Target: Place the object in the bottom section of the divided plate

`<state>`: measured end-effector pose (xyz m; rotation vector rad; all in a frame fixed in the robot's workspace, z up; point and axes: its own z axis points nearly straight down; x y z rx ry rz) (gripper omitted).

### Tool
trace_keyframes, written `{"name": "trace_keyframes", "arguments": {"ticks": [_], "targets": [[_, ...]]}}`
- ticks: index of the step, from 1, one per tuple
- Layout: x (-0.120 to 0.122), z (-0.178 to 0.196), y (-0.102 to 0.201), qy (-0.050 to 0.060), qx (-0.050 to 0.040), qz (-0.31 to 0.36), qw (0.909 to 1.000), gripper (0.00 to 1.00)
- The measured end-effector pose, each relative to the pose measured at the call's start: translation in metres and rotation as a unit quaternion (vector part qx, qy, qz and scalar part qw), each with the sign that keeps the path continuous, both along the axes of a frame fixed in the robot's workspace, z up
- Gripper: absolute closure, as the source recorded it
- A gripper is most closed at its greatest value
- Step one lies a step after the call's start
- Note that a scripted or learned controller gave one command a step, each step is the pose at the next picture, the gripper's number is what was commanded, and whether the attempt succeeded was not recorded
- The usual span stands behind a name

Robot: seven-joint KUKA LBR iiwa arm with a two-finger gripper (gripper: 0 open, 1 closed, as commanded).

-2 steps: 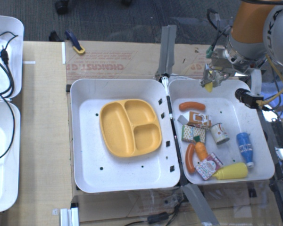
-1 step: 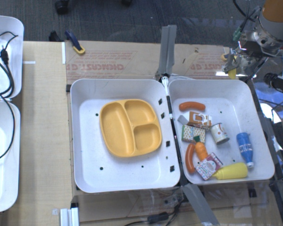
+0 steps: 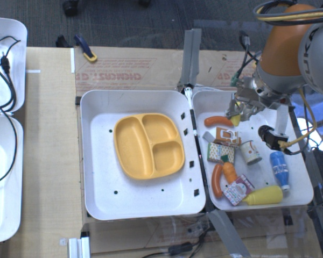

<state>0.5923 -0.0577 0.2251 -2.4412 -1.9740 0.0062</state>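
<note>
- The plate (image 3: 149,145) lies in the left bin (image 3: 91,160); all three sections look bare.
- Its bottom section, as I judge, is the small one toward the view's lower right.
- The gripper (image 3: 238,112) hangs over the right bin (image 3: 307,190), just beside a sausage (image 3: 217,121).
- How far it is open, I cannot tell.
- To do well: lower straight, close on one item only, avoid the crowded boxes (image 3: 224,144).
</note>
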Motion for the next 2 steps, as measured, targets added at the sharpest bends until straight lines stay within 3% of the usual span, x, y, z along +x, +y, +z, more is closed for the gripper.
{"name": "trace_keyframes", "arguments": {"ticks": [1, 2], "targets": [[-0.0422, -0.0350, 0.0862, 0.000, -0.0001, 0.030, 0.9996, 1.00], [-0.0419, -0.0269, 0.0840, 0.001, -0.0005, 0.027, 0.9996, 1.00]]}}
